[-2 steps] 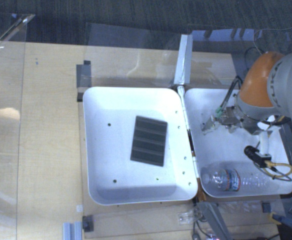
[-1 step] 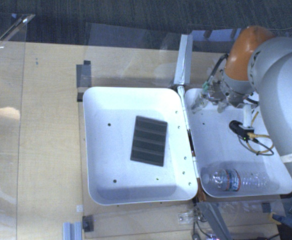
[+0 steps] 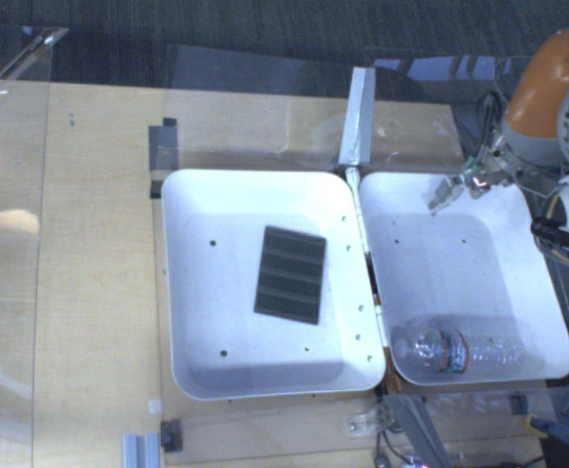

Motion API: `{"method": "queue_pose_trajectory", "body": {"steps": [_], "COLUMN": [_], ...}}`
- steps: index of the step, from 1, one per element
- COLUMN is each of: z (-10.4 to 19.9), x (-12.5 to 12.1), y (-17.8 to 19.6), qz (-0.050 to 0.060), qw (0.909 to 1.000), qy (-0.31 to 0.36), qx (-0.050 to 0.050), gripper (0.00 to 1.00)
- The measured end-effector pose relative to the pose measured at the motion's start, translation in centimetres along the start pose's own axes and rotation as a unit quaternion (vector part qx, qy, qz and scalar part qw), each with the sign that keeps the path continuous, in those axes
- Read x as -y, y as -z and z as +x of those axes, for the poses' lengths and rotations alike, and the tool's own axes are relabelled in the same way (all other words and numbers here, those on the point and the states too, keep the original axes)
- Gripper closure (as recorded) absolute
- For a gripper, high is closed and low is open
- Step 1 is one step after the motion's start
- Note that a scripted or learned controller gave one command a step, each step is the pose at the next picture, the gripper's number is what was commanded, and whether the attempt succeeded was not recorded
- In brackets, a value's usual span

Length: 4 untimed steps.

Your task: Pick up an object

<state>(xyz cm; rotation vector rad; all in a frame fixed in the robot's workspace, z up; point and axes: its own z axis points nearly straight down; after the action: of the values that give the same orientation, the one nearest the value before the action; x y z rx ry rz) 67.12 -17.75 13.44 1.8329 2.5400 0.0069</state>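
A: Where's the clear plastic bottle [image 3: 457,351]?
B: On its side, near front edge of right shallow white bin [image 3: 548,305].
A: The claw [image 3: 447,194]?
B: Over that bin's back, can't tell if apart or together.
A: Left white bin [image 3: 192,261]?
B: Flat dark ribbed rectangular block [image 3: 290,274].

A robotics lab; plexiglass shields [image 3: 12,213] fence a bench [image 3: 90,261].
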Motion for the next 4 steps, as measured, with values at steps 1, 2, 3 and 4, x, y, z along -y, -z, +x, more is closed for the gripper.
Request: {"method": "queue_pose_trajectory", "body": {"steps": [1, 2, 3, 4], "z": [-0.4, 0.3, 3.8, 9.1], "x": [0.2, 5.8, 14.5, 6.9], "y": [-3.8, 5.6, 6.5, -4.5], "qz": [0.004, 0.001, 0.003, -0.001], "qw": [0.9999, 0.9945, 0.9795, 0.9703], "qy": [0.015, -0.104, -0.201, -0.242], "qx": [-0.001, -0.001, -0.001, 0.000], "gripper": [0.00, 0.00, 0.00, 0.00]}}
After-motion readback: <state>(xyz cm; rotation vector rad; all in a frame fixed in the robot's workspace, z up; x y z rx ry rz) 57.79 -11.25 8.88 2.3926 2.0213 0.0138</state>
